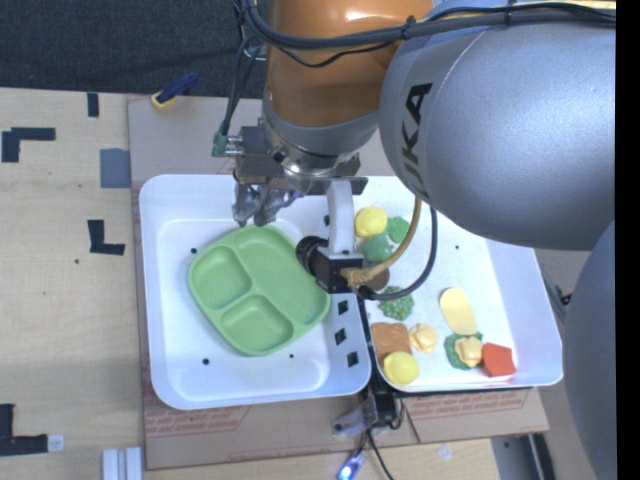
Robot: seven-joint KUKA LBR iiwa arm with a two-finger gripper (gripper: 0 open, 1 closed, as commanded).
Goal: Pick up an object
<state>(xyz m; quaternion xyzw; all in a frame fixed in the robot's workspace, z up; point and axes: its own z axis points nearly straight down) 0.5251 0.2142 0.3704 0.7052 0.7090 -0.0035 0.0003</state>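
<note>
A light green divided plate [258, 290] lies flat in the left bin [160, 268], a little tilted toward the bin's middle. My gripper [258, 206] hangs just past the plate's far edge, over the back of the left bin, under the orange band of the arm. Nothing shows in it. The right bin [532, 303] holds several small toy foods: a yellow lemon [371, 221], a green broccoli piece [393, 304], a brown piece [388, 338], a yellow ball [401, 369], a pale yellow oval [458, 311] and a red block [498, 360].
The big grey arm covers the back of the right bin and the upper right of the view. A white bar and a black round part [313, 259] of the arm's mount hang over the divide between the bins. A blue and yellow object [174, 90] lies on the bench behind the bins.
</note>
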